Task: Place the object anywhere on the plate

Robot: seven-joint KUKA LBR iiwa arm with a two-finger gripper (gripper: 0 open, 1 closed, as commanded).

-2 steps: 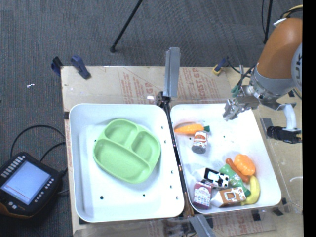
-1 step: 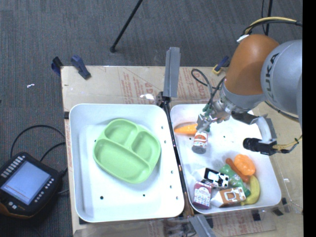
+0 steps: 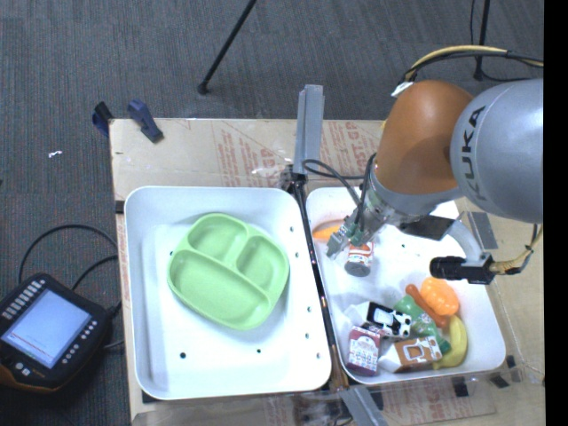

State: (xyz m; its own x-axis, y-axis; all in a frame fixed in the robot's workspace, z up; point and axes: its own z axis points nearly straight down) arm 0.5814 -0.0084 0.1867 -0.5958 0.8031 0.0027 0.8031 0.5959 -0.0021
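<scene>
A light green plate with three compartments lies in the left white bin, and nothing rests on it. My gripper hangs low over the upper left part of the right bin. Directly beside and below its tip is a small red and white can, upright or slightly tilted. I cannot make out whether the can is gripped or just standing on the bin floor. An orange piece peeks out from behind the gripper at the bin's left wall.
Toy foods crowd the right bin's lower part: an orange fruit, a banana, a carrot, a black and white piece and two small cartons. A handheld controller lies on the floor at left.
</scene>
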